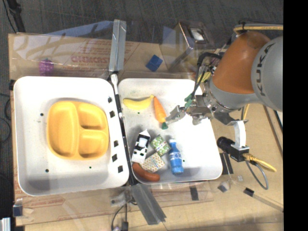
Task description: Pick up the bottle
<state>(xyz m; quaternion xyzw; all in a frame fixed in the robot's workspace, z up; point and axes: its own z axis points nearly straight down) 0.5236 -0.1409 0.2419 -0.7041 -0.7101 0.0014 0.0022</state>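
The bottle is small and blue with a white label. It lies in the right bin near the front edge, cap toward the back. My gripper hangs over the middle of that bin, beside the lower tip of the carrot. It sits above and slightly left of the bottle, apart from it. Nothing shows in its grasp.
Around the bottle lie a green packet, a cow-patterned carton, a patterned wrapper and a sausage. A banana rests at the back. The left bin holds a yellow divided tray.
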